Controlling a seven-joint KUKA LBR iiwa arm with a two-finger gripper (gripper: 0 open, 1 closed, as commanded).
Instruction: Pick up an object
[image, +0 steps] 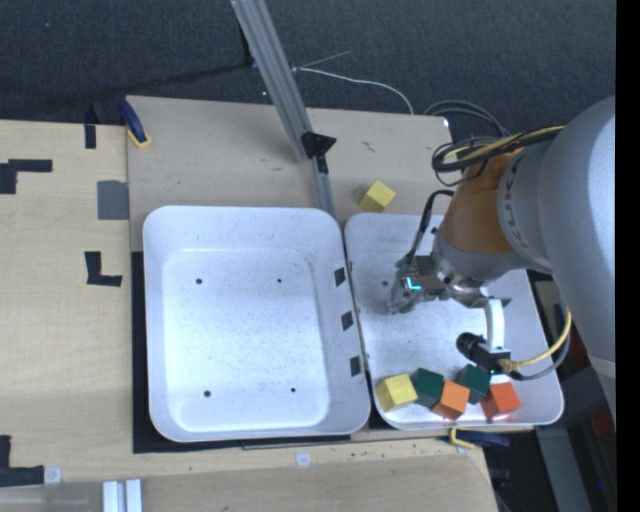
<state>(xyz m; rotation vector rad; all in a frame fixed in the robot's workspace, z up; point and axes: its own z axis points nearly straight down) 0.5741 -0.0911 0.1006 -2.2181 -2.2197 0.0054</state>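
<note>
We see the pincer (405, 290) low over the right bin (375, 245), on bare floor near its left wall; whether it is clenched or released we cannot tell. Candidate objects cluster at the bin's near edge: yellow block (396, 390), green block (428, 384), orange block (453, 399), red block (501, 399), touching or just beside each other. Another yellow cube (378, 196) sits on the table (220, 165) beyond the bins. We judge the outermost yellow block best: descend squarely over it, away from the wall.
</note>
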